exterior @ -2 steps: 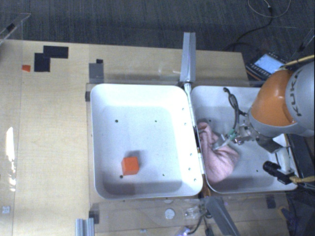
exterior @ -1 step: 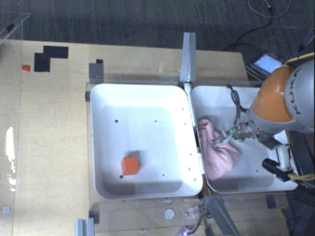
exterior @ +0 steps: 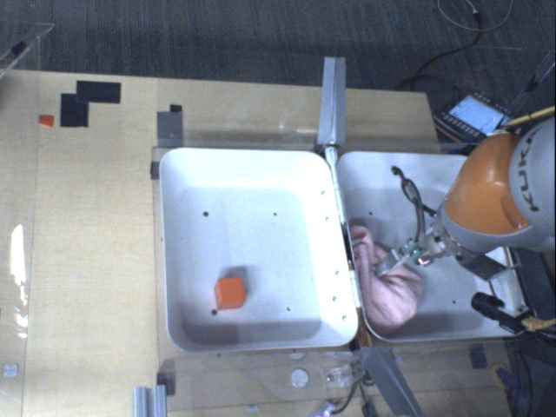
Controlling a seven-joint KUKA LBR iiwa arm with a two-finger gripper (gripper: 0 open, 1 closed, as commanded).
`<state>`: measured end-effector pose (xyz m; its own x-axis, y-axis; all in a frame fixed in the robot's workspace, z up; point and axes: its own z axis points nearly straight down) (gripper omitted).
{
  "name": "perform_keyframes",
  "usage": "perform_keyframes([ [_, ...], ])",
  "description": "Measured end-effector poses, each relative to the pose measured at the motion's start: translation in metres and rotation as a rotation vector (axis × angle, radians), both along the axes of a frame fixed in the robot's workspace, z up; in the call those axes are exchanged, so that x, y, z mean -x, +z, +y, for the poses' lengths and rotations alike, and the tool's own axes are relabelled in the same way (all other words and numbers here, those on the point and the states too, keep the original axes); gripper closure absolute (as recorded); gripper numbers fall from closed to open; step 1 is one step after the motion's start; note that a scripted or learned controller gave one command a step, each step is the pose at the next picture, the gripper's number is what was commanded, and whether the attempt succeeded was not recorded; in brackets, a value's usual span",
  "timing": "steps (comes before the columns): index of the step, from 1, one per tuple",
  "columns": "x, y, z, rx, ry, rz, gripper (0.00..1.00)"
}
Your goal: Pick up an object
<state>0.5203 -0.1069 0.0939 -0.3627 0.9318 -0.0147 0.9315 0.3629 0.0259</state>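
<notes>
The gripper is down on a pink cloth in the right bin, while an orange block lies in the left bin.

Pale wooden bench, dark grey carpet floor, black cables trailing at upper right

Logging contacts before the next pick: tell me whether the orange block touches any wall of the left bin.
Apart. The camera view shows the orange block on the left bin floor with bare white floor visible all around it.
</notes>
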Motion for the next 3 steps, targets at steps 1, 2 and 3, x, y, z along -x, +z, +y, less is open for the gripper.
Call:
perform_keyframes([
  [1,0.024,0.0,0.006,0.0,-0.034,-0.002,0.0],
  [2,0.021,0.012,0.009,-0.004,-0.03,-0.006,1.0],
  [3,0.002,0.076,0.016,-0.01,-0.343,0.022,1.0],
])
